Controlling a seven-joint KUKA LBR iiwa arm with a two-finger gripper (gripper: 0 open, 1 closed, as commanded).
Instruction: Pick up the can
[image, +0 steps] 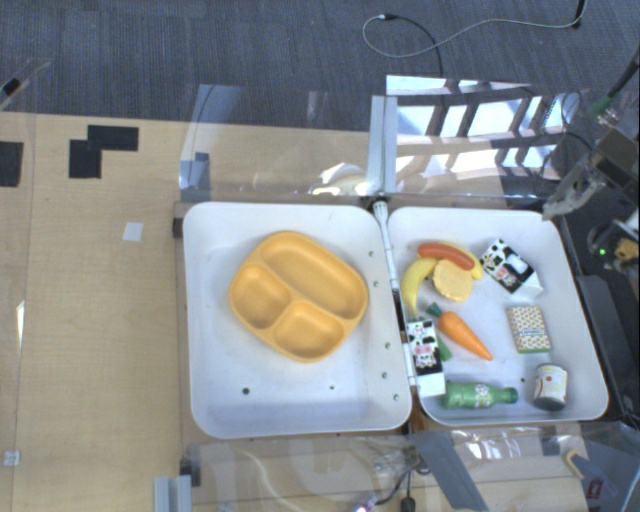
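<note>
Bench bearing two bins; can sitting untouched in right bin corner, pickup not begun; gripper grip unreadable.

— What sort of place is this?
— A robotics lab: a wooden bench with clear acrylic guard panels, black marker blocks, grey carpet and a loose cable.
— Anything else?
— Two white bins holding toy food, like a test setup.
</note>
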